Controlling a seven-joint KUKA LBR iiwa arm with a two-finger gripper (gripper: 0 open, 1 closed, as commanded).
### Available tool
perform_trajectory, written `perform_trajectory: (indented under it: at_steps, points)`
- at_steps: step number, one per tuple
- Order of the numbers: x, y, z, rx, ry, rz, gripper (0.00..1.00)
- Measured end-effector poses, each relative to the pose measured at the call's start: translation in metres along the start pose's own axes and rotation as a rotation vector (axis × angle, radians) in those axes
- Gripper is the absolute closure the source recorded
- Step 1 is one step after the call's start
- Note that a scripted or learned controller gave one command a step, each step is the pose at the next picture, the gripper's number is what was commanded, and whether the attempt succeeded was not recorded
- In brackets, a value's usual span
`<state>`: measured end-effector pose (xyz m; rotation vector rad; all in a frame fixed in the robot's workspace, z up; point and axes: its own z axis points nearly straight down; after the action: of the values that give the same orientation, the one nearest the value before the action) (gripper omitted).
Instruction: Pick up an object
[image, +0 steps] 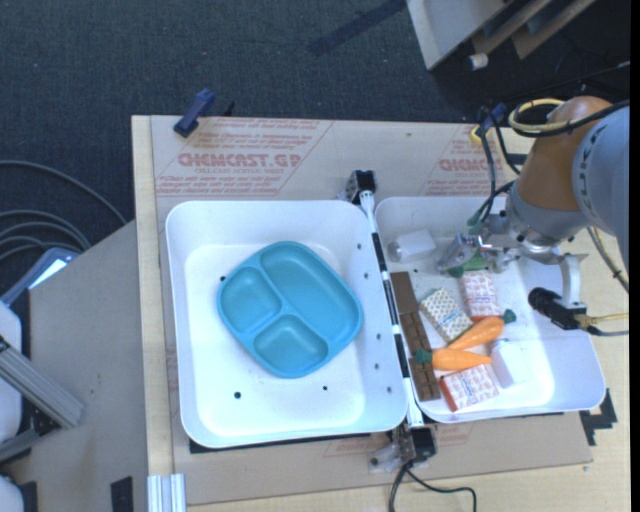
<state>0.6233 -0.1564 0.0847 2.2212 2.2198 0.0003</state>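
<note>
Bins sat side by side on the counter (250, 160), the left bin (190, 330) carrying a blue divided plate (289, 307) that lay flat near its middle. The right bin (575, 375) held the clutter of small things. A toy carrot (468, 357) lay across its middle, with a second orange carrot piece (482, 331) just above and touching it. A red-and-white packet (468, 386) lay near the bin's front edge, just below the carrots. Another patterned packet (445, 313) and a small red-checked packet (481, 293) lay above the carrots, close to each other. A white block (413, 245) sat toward the bin's back left corner. A brown strip (412, 335) ran along the bin's left wall.

The arm (570, 170) reached in from the right, over the back of the right bin. Its jaws (468, 252) hung low among the things there, just right of the white block, above the red-checked packet. Whether the jaws were wide, narrow or closed around anything could not be told; something green showed beside them.
</note>
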Motion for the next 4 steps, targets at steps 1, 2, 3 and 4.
perform_trajectory:
  at_steps: [1,2,3,4]
  points:
    - [0.0,-0.001,-0.009,0.006,0.003,0.001,1.0]
    - [0.002,-0.035,-0.077,0.002,0.001,0.0,1.0]
    - [0.002,-0.035,-0.077,0.003,0.002,0.0,0.0]
    - [-0.005,0.028,-0.016,-0.015,-0.004,-0.003,0.0]
